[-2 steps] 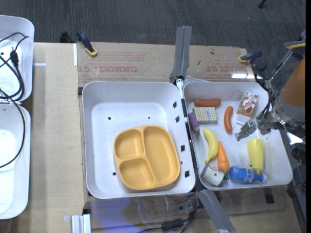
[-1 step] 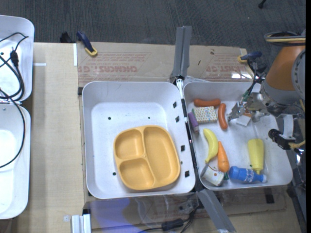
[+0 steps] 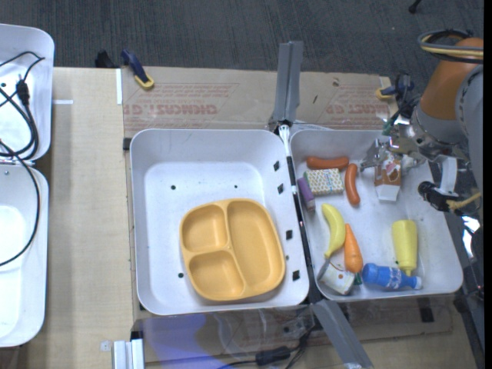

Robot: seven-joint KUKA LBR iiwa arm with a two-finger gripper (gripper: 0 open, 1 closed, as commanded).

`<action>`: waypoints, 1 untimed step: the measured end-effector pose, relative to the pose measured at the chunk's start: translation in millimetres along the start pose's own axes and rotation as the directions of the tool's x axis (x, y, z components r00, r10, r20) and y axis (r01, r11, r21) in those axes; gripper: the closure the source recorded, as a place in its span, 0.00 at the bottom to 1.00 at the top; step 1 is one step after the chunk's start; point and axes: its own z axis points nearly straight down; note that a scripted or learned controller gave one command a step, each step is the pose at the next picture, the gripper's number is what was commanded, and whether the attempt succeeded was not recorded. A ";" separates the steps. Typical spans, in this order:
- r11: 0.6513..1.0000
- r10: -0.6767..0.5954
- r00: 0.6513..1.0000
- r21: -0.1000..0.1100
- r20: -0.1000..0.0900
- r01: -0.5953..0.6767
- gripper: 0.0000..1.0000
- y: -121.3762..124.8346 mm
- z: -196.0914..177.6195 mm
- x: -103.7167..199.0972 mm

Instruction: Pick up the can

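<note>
The can [image 3: 337, 277], small with a pale top and a dark side, lies tilted at the front left corner of the right bin [image 3: 442, 283], touching the carrot [image 3: 352, 250]. My gripper [image 3: 390, 149] hangs over the back right part of that bin, far from the can. Directly below it stands a small brown and white carton [image 3: 388, 179]. The grey arm with its orange band [image 3: 450, 91] comes in from the right.
The right bin also holds two sausages [image 3: 328, 162], a speckled block [image 3: 324, 181], a banana [image 3: 333, 230], a yellow bottle [image 3: 405, 244] and a blue bottle [image 3: 390, 277]. A yellow divided plate [image 3: 229, 249] sits in the left bin [image 3: 154, 206].
</note>
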 end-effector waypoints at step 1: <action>1.000 0.001 1.000 -0.001 0.009 -0.001 1.00 -0.2 -10.1 -4.8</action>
